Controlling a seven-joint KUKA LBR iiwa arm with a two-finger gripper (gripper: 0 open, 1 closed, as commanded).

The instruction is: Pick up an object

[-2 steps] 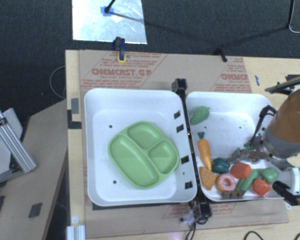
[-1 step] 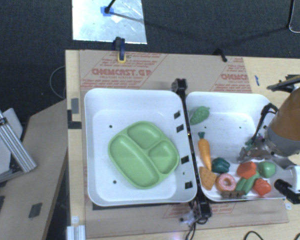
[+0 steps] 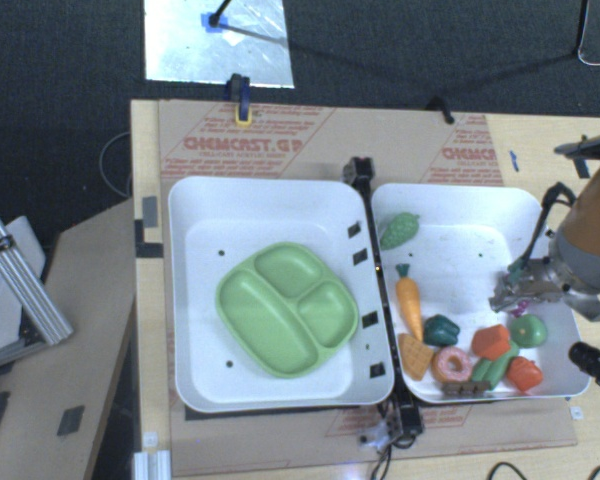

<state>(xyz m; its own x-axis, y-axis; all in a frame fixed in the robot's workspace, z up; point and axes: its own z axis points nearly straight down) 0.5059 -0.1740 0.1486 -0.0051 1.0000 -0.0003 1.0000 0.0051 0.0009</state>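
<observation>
Toys [image 3: 460, 353] lie clustered in the right bin [image 3: 460, 218] (carrot, donut, peppers among them); I see my gripper [image 3: 518, 293] low over its right side, though I cannot tell its opening. Left bin [image 3: 270, 203] holds a green tray [image 3: 285, 308].

Bench [image 3: 310, 128] under two white bins [image 3: 195, 218]

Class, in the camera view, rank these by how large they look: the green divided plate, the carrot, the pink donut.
1. green divided plate
2. carrot
3. pink donut

Carrot and donut are fairly close; the carrot is longer.
</observation>
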